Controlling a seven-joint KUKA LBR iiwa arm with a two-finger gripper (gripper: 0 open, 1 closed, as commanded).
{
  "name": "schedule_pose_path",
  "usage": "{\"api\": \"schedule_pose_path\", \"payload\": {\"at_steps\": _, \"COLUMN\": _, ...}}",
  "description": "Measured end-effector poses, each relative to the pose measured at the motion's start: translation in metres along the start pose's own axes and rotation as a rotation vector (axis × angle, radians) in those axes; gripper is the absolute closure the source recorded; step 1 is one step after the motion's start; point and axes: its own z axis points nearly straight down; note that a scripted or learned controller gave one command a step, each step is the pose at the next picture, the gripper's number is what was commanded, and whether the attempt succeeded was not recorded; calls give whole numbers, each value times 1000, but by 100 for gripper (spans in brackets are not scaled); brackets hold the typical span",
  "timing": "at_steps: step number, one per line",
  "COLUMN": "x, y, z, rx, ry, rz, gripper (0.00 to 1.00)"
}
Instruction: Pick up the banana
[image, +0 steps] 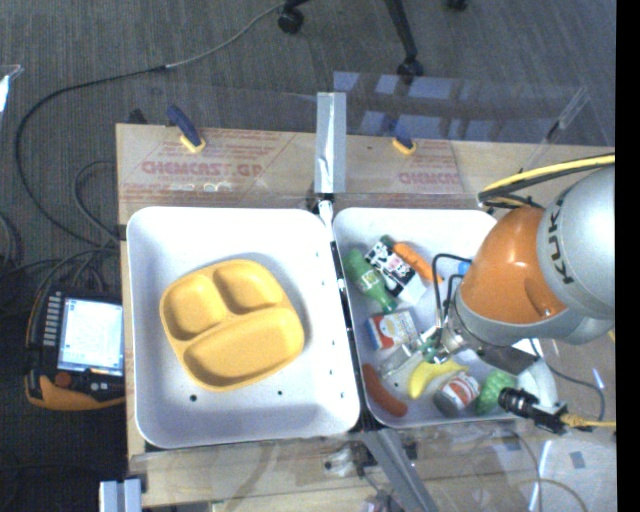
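The yellow banana (436, 378) lies near the front of the right bin (352, 300), between a red sausage (385, 391) and a small can (456, 397). My gripper (432, 347) reaches down from the grey and orange arm (520, 285) and sits just above the banana's upper end, very close to it or touching it. The arm's bulk hides the right part of the bin.
The right bin also holds a green bottle (368, 280), a black-and-white carton (388, 264), an orange carrot (414, 262), a small box (393, 329) and a green broccoli piece (494, 389). A yellow divided plate (233, 322) sits in the left bin (150, 250).
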Motion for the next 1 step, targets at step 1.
{"api": "schedule_pose_path", "payload": {"at_steps": 1, "x": 0, "y": 3, "z": -10, "rx": -6, "ry": 0, "rz": 0, "gripper": 100}}
